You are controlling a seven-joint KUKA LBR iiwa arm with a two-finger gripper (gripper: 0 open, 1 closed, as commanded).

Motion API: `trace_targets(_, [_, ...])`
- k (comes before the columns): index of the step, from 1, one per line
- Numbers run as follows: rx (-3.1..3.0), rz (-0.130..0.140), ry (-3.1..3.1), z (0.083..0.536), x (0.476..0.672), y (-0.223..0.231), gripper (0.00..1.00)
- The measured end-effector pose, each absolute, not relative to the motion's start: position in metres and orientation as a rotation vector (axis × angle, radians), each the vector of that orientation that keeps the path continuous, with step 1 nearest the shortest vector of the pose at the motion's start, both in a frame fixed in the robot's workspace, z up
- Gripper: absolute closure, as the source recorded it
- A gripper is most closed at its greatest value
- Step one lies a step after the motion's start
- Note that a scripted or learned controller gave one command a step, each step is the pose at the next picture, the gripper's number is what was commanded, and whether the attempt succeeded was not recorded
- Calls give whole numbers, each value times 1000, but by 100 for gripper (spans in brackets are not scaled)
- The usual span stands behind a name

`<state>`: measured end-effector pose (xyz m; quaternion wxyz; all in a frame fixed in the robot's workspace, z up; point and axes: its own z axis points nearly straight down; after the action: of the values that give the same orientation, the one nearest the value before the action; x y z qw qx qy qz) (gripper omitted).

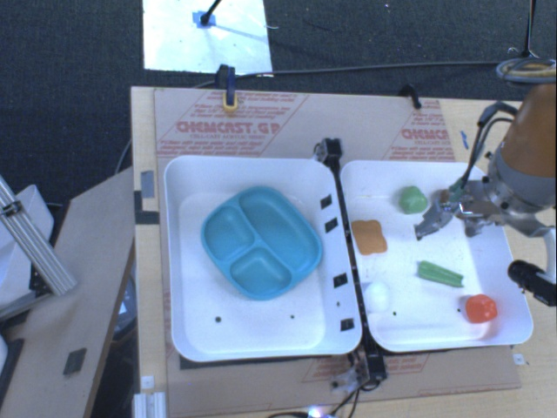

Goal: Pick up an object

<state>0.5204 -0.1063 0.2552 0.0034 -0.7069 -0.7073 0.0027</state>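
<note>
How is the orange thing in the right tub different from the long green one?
The orange piece is flat, squarish and lies near the divider; the green stick is narrow, elongated and lies slantwise nearer the bin's middle. The orange one looks wider. Both rest loose on the right bin floor, untouched.

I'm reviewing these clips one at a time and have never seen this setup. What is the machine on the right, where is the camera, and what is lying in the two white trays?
This is a single camera fixed above a bench, looking down at a slant. The machine entering from the picture's right is a robot arm, grey with an orange band; its end effector hangs over the right bin, and nothing can be seen held in it. The left bin holds a blue divided plate. The right bin holds small toy-like pieces: a green round piece, an orange flat piece, a green stick, a white ball and a red-orange piece. Its job is to pick one up.
</note>
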Motion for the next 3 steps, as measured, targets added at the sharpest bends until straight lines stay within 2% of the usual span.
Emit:
trace_targets(1, [-2219, -1, -2226, 260, 522, -106, 0])
trace_targets(3, [-2219, 2, -2220, 140, 524, -117, 0])
